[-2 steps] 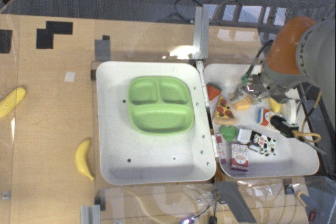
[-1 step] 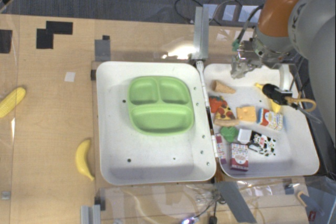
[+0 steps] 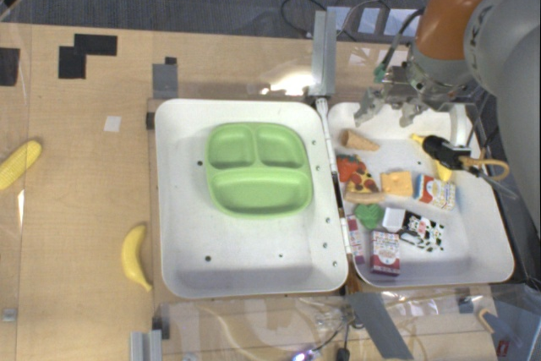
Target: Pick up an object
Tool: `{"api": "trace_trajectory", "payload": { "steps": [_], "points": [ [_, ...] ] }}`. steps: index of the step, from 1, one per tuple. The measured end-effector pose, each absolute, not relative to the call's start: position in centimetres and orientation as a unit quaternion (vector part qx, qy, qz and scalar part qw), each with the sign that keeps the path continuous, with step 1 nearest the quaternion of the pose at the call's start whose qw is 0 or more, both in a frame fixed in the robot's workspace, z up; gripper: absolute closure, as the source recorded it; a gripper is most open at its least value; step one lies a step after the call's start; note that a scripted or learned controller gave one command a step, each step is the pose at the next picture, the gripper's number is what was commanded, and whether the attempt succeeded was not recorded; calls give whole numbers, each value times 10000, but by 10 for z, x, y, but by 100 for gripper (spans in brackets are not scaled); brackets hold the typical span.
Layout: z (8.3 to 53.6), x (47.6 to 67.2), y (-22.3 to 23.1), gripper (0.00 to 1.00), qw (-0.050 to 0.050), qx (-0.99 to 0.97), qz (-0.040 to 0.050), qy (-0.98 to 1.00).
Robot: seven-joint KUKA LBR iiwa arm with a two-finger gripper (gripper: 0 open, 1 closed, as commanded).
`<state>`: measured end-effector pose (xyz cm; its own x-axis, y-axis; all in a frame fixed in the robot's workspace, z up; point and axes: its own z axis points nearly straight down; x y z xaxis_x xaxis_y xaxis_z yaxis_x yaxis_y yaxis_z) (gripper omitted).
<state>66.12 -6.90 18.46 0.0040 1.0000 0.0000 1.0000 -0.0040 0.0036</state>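
— Hovering over the right bin's [image 3: 499, 262] far end, the end effector [image 3: 390, 107] has its fingers spread, gripping nothing.
— And the things to pick?
— Below it: a cone [image 3: 361, 140], a cheese block [image 3: 396, 183], small cartons [image 3: 385, 253]. The green plate [image 3: 256, 168] sits in the left bin [image 3: 182, 266].

Jumble of small toy foods [image 3: 397, 207] (cone, cheese wedge, perhaps cartons) flat in the right bin [image 3: 494, 254].

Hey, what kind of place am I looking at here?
Probably a robotics lab's picking bench: an arm reaches over two white bins, one holding a green tray, the other toy food. Cables trail behind.
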Motion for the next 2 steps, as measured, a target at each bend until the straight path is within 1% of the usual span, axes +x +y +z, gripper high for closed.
{"api": "trace_trajectory", "payload": {
  "steps": [1,2],
  "points": [
    [113,611,-97,0,10,7260,14,6877],
    [100,562,-121,0,168,6886,134,7248]
  ]
}}
